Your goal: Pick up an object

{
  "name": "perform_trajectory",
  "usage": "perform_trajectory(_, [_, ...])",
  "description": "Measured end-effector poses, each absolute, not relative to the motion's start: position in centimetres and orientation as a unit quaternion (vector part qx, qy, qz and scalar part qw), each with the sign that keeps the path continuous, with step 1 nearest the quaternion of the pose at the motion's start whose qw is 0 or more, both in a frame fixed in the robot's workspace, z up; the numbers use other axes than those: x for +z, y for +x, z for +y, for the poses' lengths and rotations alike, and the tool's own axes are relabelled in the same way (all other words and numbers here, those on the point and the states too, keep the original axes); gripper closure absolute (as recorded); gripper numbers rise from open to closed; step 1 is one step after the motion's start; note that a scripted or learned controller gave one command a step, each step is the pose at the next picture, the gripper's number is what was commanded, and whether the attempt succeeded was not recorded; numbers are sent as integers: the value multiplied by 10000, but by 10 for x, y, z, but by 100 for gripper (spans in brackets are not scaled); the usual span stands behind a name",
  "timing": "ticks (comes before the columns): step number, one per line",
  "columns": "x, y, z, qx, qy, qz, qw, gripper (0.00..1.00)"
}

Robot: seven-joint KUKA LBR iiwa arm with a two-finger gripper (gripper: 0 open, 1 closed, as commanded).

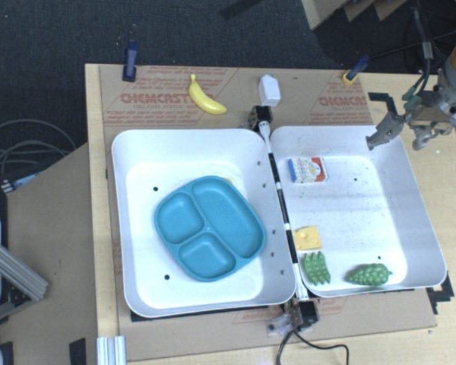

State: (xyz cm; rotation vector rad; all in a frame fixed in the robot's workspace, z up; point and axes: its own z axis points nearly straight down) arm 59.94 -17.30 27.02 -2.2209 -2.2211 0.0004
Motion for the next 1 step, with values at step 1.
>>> perform_trajectory(1, [191,589,-116,5,-7066,-7076,15,0])
